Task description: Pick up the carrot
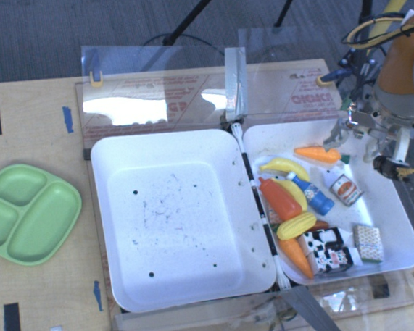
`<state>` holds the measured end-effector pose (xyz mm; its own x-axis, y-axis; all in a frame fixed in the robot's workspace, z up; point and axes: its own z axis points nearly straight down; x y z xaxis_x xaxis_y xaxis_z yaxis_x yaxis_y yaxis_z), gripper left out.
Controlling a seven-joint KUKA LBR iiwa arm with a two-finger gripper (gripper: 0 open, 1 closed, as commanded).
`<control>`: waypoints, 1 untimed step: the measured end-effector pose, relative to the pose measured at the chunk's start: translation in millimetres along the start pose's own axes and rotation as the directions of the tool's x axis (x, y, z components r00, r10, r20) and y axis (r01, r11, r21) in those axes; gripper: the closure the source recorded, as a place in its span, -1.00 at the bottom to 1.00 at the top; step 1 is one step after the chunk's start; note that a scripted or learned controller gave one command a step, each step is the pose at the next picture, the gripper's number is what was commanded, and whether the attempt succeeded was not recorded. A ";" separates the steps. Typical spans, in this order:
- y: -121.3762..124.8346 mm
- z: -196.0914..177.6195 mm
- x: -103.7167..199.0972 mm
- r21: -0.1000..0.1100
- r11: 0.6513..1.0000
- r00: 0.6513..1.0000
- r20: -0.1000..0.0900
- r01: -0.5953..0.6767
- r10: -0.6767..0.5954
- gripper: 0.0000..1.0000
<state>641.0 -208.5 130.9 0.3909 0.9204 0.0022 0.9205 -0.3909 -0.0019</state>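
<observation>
Camera view: hovering the gripper [363, 137] over the far right side of the right bin [410, 236], just beside the carrot [317, 155], holding nothing visible. Not showing clearly enough whether spread or pressed together, so leaving that as impossible to tell. Lying near the right bin's far wall, crosswise, greenish end toward the gripper, just beyond the banana [286, 166]. Judging the step as the approach, with the grasp not yet made. Probably calling next for shifting toward the right bin's middle, centring over the orange body, then descending and closing across its narrow width. Watching for confusion with the second orange tapered piece [296, 256] at the right bin's near left side.
</observation>
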 end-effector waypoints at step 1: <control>4.5 32.9 19.1 -0.022 0.997 0.998 -0.001 0.070 -0.070 -1.00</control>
<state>652.6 -192.6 98.0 0.3254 0.9456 0.0033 0.9454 -0.3254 0.0207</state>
